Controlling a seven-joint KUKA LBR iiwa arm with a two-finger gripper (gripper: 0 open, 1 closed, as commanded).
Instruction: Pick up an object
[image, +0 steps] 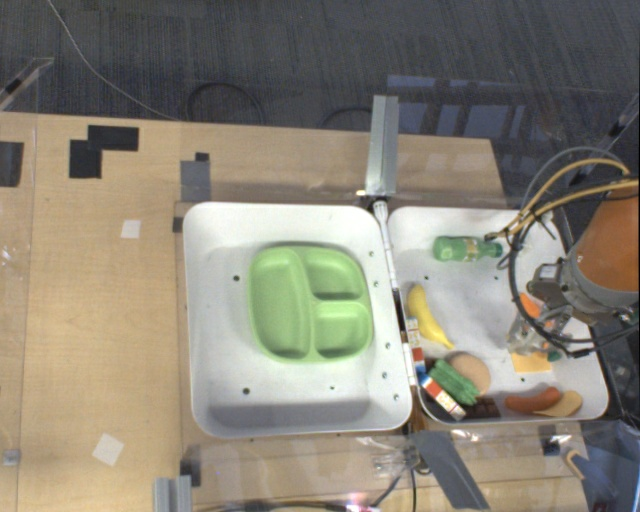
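Camera view: arm (610, 250) reaches in from the right over the right bin (470, 225), its tool (535, 330) low near that bin's right side, just above an orange-yellow block (532, 364). Can't tell the tool's state; cables and wrist hide that part. Nothing seen lifted.

Candidates all lie in the right bin: green bottle (462, 248) at the back, banana (428, 316) by the divider, a round tan ball (468, 372) w/ a green piece (452, 382) and small coloured blocks (438, 393) at the front, a sausage (534, 402) front right. Left bin (200, 400) holds a green tray (308, 303), apart from the arm.

Progress, as a judgement: early-to-mid. Arm is down at the bin, prob. on approach to the block, but no grip shown. Left to do: close on an item, raise it clear.
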